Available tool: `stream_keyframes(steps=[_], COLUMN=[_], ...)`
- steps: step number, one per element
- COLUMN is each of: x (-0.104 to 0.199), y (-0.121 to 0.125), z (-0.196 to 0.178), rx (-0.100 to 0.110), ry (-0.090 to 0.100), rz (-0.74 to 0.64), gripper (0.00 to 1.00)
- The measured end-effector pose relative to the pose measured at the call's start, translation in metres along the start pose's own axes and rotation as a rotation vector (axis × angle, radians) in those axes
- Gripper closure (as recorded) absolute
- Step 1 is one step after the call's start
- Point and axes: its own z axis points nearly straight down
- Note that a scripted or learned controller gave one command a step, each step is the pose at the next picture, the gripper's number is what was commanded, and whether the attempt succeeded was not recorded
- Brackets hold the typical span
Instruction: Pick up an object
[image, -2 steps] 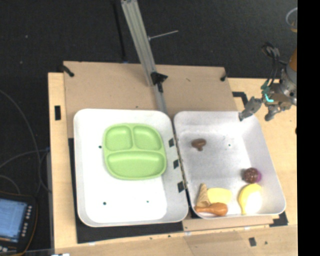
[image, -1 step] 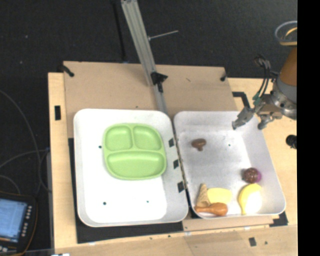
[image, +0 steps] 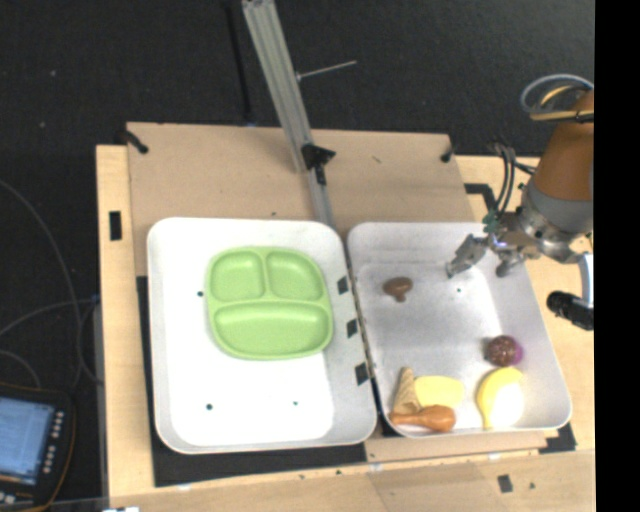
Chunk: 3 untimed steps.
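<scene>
My gripper (image: 487, 258) hangs over the far right part of the right bin (image: 430, 300), its two fingers spread open with nothing between them. A small brown mushroom-like piece (image: 398, 288) lies to its left on the bin floor. Along the bin's near edge sit a dark red round fruit (image: 503, 350), a yellow banana-like piece (image: 500, 396), a pale yellow block (image: 439, 390), a tan cone (image: 405, 388) and an orange drumstick-like piece (image: 430, 418).
The left bin (image: 190, 400) holds a green divided plate (image: 269, 303). A slanted metal pole (image: 290, 110) rises behind the bins. The orange-banded arm (image: 565, 170) comes in at the right edge. A tablet (image: 30, 435) lies at the lower left.
</scene>
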Motion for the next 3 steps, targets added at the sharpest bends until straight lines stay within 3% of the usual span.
stream_keyframes(steps=[1,2,3], x=[-0.003,-0.004,-0.006], y=[0.0,0.001,0.003], z=[0.042,0.028,-0.038], rx=[0.0,-0.007,-0.012], ry=[-0.001,-0.003,-0.003], rz=[0.003,0.003,0.0], gripper=[0.0,1.0,1.0])
